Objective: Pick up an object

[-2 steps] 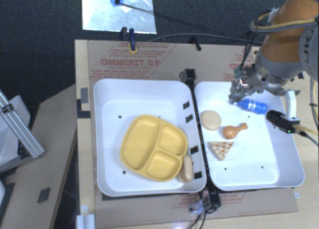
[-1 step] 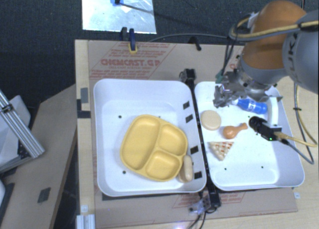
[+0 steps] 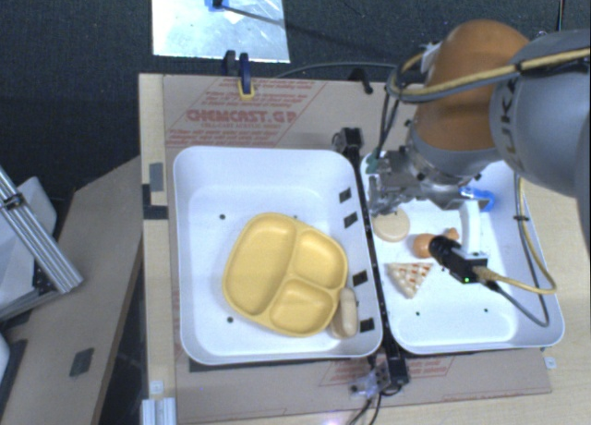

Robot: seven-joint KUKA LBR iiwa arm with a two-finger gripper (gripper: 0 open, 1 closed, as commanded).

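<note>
A round tan disc (image 3: 391, 226) lies in the right white bin (image 3: 462, 329) by its inner wall, with the gripper (image 3: 386, 198) just above it. Whether its grip is parted or closed I cannot tell. A small orange ball (image 3: 423, 245) and a triangular pizza-slice toy (image 3: 408, 277) lie beside the disc.

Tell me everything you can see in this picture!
bins: two, white, side by side
plate: one, yellow, left bin
roll: one, tan, left bin, beside plate
disc: one, tan, right bin
ball: one, orange, right bin, right of disc
wedge: one, tan, right bin, in front of ball
blue piece: one, right bin, unclear what it is
clamp: one, dark with yellow, behind bins
arm: one, grey and orange, from the right
gripper: one, above disc
</note>
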